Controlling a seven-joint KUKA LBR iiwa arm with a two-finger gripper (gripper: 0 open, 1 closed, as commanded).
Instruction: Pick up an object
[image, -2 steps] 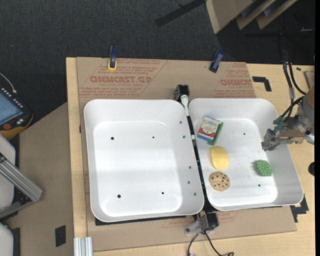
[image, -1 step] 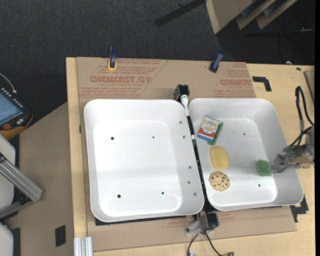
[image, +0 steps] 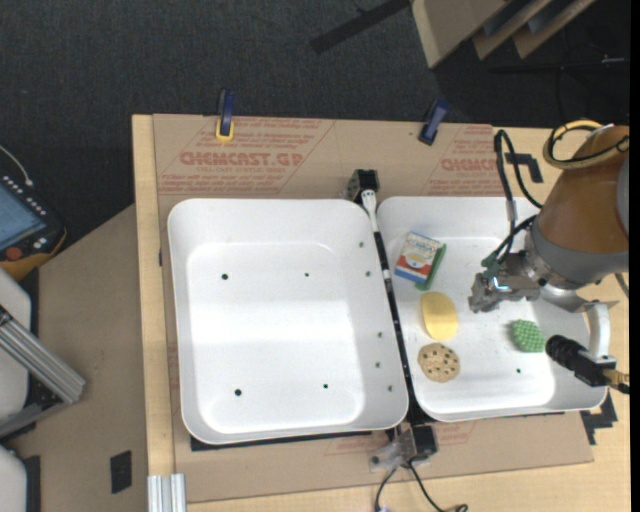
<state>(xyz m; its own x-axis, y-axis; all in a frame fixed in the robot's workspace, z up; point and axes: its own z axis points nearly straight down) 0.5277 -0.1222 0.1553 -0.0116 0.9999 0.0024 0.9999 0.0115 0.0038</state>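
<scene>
The right bin (image: 470, 395) holds several small objects. A small box (image: 419, 258) with blue, green and red print lies toward its back left. In front of that box rests a pale yellow oval piece (image: 439, 316), and a round brown cookie (image: 438, 362) sits nearer the front. A green knobbly object (image: 528, 336) lies further right. My gripper (image: 487, 293) hangs low over the bin's middle, between the yellow piece and the green object, right of the box. Nothing shows between its fingers.
The left bin (image: 275, 400) stands beside the right one, their rims meeting at a black divider (image: 385, 290). Blue and yellow clamps (image: 225, 116) hold the cardboard base at the back. Black cables (image: 510, 175) trail from the arm over the right bin's back corner.
</scene>
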